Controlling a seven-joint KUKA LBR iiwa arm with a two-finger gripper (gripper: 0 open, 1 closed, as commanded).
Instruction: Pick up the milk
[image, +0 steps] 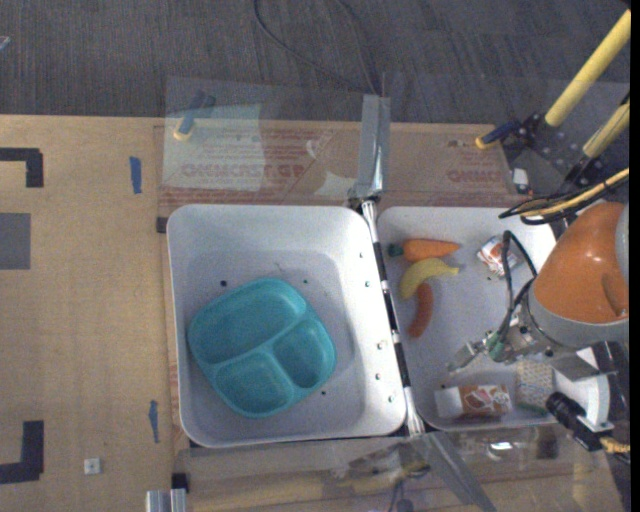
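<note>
From my remote station I can read very little in this view. A cardboard sheet (270, 160) lying flat behind the two bins carries reddish-brown printed lettering, seen through clear film; it appears upside down and too blurred for me to make out any word with confidence. A second patch of the same reddish print (470, 175) stands on the cardboard behind the right bin, equally unreadable. A small carton (484, 400) near the front wall of the right bin shows a brown-and-white printed face, but I cannot resolve any brand or text on it. I find no legible numbers.
</note>
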